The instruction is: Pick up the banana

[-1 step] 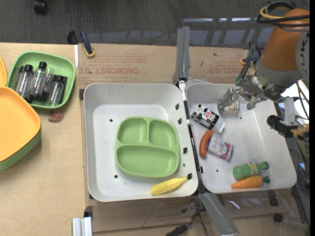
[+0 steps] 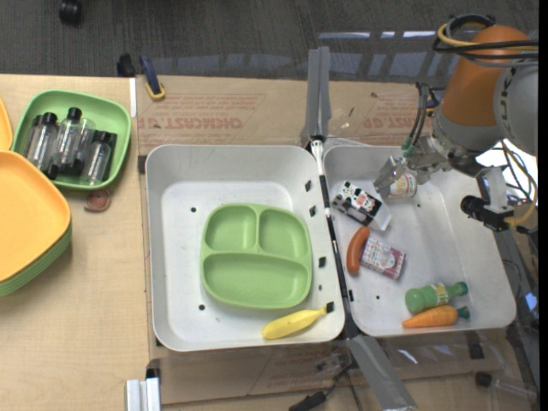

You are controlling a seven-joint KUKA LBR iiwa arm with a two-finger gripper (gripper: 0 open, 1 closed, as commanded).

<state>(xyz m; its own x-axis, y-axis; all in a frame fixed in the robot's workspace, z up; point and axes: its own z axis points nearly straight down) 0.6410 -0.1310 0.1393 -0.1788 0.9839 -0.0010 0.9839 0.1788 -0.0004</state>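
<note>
The yellow banana (image 2: 294,324) lies in the left bin (image 2: 171,229), against its front wall and just below the green divided plate (image 2: 257,257). My gripper (image 2: 396,181) hangs over the back part of the right bin (image 2: 479,247), far to the right of and behind the banana. It is near a black-and-white packet (image 2: 357,200). Nothing can be seen held in it.
The right bin holds an orange-red sausage (image 2: 356,250), a pink packet (image 2: 383,259), a green bottle (image 2: 435,295) and a carrot (image 2: 432,317). On the bench at left sit a green tray of small bottles (image 2: 73,138) and stacked orange plates (image 2: 30,221).
</note>
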